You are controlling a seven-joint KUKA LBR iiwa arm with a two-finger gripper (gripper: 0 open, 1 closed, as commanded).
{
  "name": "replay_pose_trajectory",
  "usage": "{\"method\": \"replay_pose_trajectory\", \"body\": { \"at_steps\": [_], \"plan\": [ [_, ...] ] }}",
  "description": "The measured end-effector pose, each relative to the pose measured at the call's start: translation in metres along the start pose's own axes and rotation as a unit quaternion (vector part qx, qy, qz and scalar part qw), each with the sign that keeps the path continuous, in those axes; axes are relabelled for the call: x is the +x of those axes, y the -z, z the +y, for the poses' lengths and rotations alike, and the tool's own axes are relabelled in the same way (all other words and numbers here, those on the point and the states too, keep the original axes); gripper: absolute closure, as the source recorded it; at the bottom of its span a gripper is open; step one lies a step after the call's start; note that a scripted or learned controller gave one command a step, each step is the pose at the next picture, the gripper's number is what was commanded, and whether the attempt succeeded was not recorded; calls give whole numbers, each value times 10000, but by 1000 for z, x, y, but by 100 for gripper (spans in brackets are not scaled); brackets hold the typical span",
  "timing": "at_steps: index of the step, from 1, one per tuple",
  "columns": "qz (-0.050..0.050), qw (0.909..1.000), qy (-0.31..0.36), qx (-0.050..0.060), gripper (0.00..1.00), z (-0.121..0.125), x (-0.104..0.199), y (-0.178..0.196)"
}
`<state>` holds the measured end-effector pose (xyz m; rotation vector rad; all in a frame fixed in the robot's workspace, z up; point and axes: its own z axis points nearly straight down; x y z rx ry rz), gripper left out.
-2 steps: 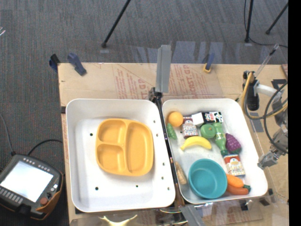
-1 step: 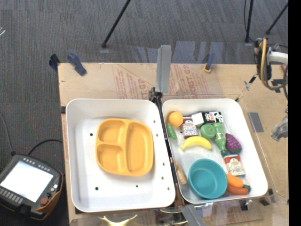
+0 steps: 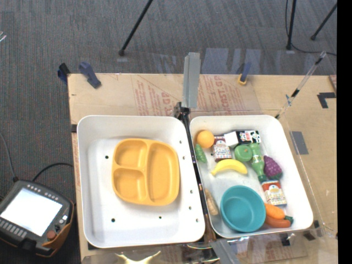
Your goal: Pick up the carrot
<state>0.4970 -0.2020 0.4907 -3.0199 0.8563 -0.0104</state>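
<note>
At the far left a teach pendant (image 3: 33, 216) lay on the floor, apart from the work. The left bin (image 3: 88, 147) held a yellow divided plate (image 3: 146, 171) lying flat near its middle, probably kept there as a place to put things. The right bin (image 3: 291, 147) was crowded with toy food: an orange (image 3: 205, 139) at the back left, a banana (image 3: 229, 167) in the middle, a teal bowl (image 3: 243, 208) at the front, and purple grapes (image 3: 272, 166) farther right. The carrot (image 3: 274, 210) lay in the front right corner, just beside the bowl and close to the bin wall, which would likely make it awkward to grasp. Whether the gripper was apart or together could not be told. The bins sat on a cardboard-covered bench (image 3: 137, 92) over grey carpet (image 3: 55, 26), with tripod legs (image 3: 140, 21) behind.
</note>
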Motion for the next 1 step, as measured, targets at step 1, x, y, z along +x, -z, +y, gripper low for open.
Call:
{"method": "replay_pose_trajectory", "body": {
  "at_steps": [1],
  "plan": [
    [-96, 9990, 430, 15, 100, 13, -8, -107]
  ]
}}
